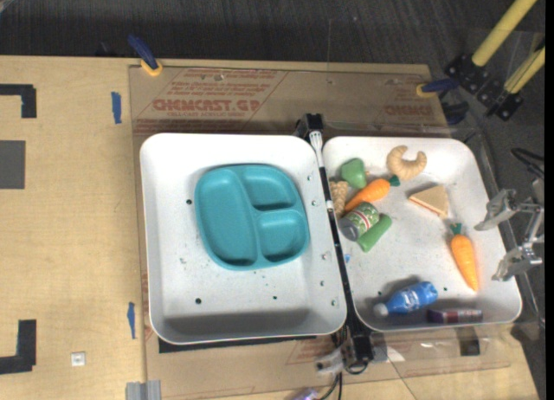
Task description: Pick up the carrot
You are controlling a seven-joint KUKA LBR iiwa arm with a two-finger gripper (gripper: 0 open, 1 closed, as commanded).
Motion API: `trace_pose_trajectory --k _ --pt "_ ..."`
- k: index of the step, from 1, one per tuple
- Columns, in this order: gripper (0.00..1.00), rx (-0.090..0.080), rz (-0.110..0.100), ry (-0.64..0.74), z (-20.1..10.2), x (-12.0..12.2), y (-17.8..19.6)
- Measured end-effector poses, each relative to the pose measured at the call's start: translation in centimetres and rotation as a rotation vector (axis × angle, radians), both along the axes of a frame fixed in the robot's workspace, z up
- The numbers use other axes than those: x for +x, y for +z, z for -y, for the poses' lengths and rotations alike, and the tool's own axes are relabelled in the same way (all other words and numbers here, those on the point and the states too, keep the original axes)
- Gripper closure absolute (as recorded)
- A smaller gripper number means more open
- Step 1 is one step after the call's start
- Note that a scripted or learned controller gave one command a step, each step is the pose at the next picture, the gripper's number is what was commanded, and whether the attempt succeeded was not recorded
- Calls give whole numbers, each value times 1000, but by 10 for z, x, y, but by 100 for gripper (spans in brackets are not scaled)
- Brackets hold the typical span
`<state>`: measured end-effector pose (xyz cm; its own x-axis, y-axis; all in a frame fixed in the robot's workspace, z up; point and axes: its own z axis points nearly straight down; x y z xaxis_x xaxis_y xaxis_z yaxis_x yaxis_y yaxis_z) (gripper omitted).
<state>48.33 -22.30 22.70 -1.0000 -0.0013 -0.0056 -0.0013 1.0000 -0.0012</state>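
Nearest the camera, along the front wall of the right bin (500, 310), lie a blue bottle (409, 298) and, just beside it, a dark red pen (454, 312). A little further back, on the right side of the same bin, lies the carrot (466, 260), flat on the floor with its green top pointing away from the camera and its tip toward the front corner; nothing touches it. Level with it, at the bin's right rim, sits the gripper (507, 238), its two metal fingers spread apart with nothing between them, near the carrot but off to its side rather than above it. Further in, by the wall shared by the two bins, a green can (367, 223) lies on its side, and a second carrot (370, 192) rests just behind it, close to a green pepper (353, 170). A sandwich wedge (432, 200) and a croissant (407, 161) sit toward the back. The left bin (164, 242) holds a teal divided plate (251, 214). This looks like the approach step, with no grasp made yet. The next move probably calls for bringing the spread fingers over the nearer carrot's thick middle, turned to straddle it across its width, then lowering and closing.
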Motion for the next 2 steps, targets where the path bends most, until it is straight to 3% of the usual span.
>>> trace_pose_trajectory --k 1,2 --pt "0 5 -8 8 -2 11 -128" --pt "0 -3 10 465 -8 9 -137"
